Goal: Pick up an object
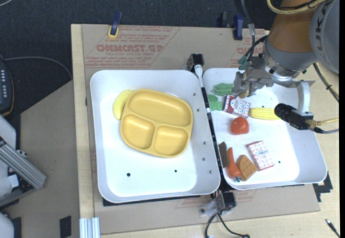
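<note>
Red-white carton (pixel 237 106), seemingly printed.

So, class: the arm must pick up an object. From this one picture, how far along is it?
Done: the gripper has reached the right bin, low over the red-and-white packet and green item. In hand: nothing visibly; whether it grips anything cannot be told. Left: the lift itself. The tomato, corn and carrot lie on the bin floor, and the yellow tray sits in the left bin.
</note>
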